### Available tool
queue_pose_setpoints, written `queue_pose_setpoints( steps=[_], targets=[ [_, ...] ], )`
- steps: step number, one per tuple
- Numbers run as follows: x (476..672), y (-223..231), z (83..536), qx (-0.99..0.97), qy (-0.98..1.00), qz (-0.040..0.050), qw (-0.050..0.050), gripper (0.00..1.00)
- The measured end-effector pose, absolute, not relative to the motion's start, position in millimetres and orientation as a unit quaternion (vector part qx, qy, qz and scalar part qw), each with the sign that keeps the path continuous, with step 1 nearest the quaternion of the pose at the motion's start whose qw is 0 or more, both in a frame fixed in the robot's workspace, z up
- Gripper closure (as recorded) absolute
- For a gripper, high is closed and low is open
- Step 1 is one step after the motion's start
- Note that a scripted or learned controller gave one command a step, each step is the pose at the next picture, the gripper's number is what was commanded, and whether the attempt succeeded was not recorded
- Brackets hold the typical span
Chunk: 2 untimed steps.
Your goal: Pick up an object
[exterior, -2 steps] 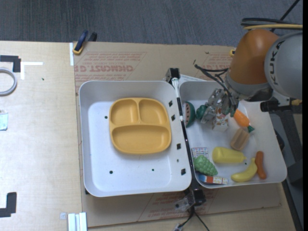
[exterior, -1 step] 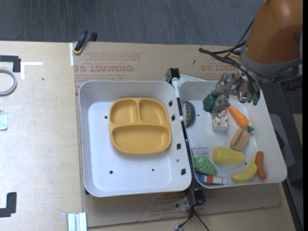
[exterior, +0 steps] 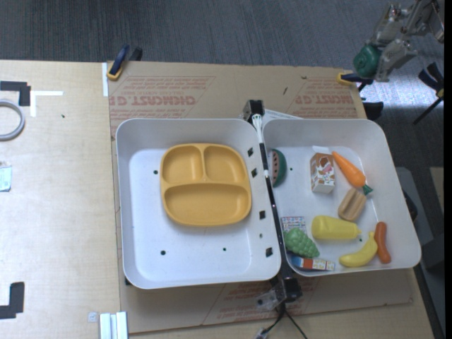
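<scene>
My gripper point(exterior: 376, 56) is raised at the top right, beyond the far corner of the right bin point(exterior: 400, 189) and outside it. Its fingers are shut on a round green toy point(exterior: 366, 60) at their tips. In the right bin lie a watermelon slice point(exterior: 277, 167), a small carton point(exterior: 322, 172), a carrot point(exterior: 349, 169), a tan bread roll point(exterior: 352, 205), a yellow block point(exterior: 335, 228), a banana point(exterior: 360, 253), an orange sausage point(exterior: 382, 242) and a green bunch point(exterior: 301, 243).
The left bin point(exterior: 141, 246) holds a yellow divided plate point(exterior: 206, 184). Both bins rest on cardboard point(exterior: 162, 94) on the wooden bench. A blue and yellow clamp point(exterior: 119, 61) sits at the cardboard's far left corner. A cable point(exterior: 282, 309) runs out at the front.
</scene>
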State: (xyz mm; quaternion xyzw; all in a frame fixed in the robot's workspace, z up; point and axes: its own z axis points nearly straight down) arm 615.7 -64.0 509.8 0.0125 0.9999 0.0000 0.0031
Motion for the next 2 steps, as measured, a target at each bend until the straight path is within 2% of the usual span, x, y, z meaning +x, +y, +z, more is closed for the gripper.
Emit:
queue_pose_setpoints(
  steps=[1, 2],
  targets=[
    [615.7, -64.0, 509.8, 0.013, 1.0, 0.0001, 0.003, 0.0],
    [589.5, -68.8, 379.0, 0.002, 1.0, 0.0, 0.002, 0.0]
  ],
)
